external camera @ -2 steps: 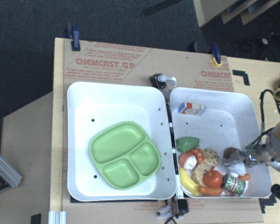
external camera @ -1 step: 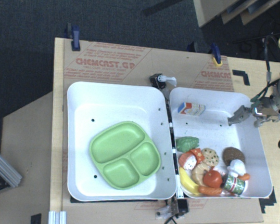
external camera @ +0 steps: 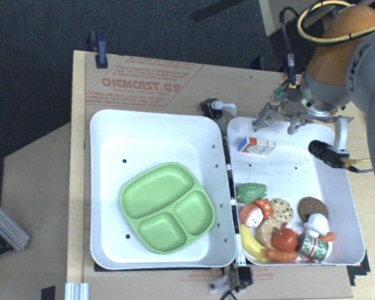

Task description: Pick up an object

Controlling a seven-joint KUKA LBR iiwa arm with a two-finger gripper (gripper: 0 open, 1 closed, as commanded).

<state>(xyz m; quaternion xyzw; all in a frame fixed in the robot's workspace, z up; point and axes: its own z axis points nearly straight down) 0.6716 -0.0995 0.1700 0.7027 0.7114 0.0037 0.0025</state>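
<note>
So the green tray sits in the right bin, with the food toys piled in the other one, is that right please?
Not quite: the camera view shows the green tray in the left bin, with the food toys piled in the other one.

dark blue-grey carpet surrounds a light wooden bench printed with red lettering.

My gripper hangs open over the far end of the right bin, fingers spread and holding nothing. The small carton lies just beneath it. Toys crowd that bin's near end. A green plate sits in the left bin.
</note>
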